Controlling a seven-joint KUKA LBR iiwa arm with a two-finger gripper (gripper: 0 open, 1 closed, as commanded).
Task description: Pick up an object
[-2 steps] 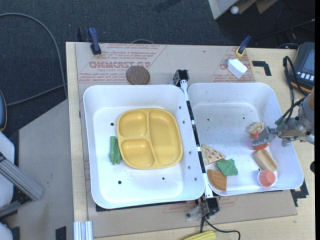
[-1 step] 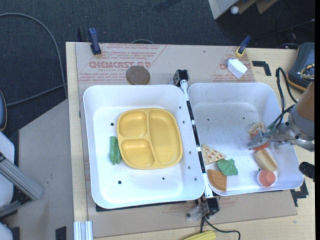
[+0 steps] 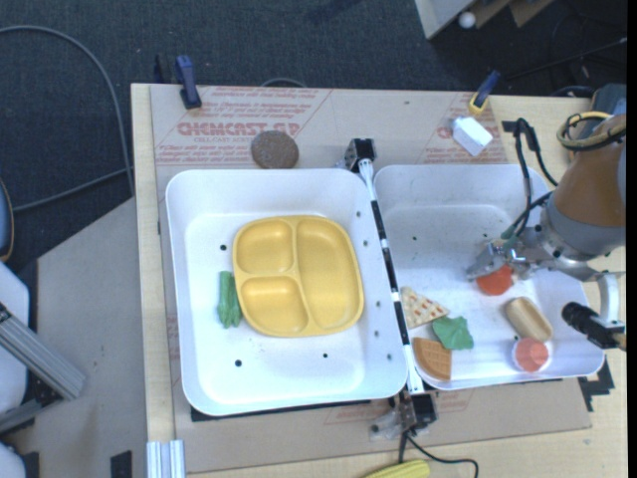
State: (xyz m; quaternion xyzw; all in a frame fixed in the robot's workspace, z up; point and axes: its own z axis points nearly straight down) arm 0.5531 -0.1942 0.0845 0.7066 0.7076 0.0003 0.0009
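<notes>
Camera view: the claw, opening impossible to tell, sits atop a small red-orange toy, probably light, rigid, best pinched across its middle.

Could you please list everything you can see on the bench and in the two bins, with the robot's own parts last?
Left bin: one, white.
Right bin: one, white.
Divided plate: one, yellow, left bin.
Leafy piece: one, green, left of plate.
Waffle wedge: one, tan, right bin's left edge.
Green piece: one, beside the wedge.
Brown piece: one, right bin's front-left corner.
Red-orange item: one, at the pincer.
Bun: one, tan.
Pink-red item: one, right bin's front.
Brown disc: one, on cardboard behind bins.
Pincer: one, grey, over right bin.
</notes>
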